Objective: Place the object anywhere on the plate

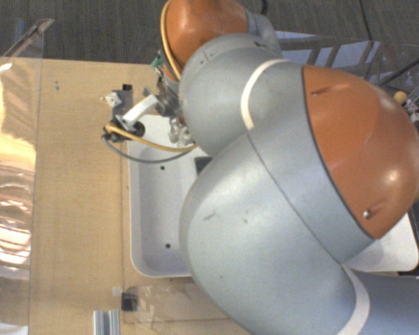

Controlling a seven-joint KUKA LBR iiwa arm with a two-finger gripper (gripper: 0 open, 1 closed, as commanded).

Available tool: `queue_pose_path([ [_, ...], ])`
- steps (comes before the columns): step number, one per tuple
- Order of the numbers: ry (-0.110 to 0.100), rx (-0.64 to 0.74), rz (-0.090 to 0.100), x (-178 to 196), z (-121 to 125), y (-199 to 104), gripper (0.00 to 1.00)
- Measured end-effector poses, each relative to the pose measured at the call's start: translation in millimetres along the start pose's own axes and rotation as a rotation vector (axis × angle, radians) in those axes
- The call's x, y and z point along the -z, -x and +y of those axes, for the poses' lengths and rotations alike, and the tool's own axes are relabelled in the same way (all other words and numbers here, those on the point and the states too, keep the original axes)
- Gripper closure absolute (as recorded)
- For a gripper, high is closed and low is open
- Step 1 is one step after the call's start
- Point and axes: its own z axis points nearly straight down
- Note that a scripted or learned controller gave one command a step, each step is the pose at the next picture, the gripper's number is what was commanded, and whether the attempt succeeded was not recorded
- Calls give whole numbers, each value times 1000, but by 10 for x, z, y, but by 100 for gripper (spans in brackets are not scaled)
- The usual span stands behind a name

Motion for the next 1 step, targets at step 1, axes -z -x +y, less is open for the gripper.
queue_pose_path([
  [1, 1, 713, 2, -122, -147, 194, 100],
])
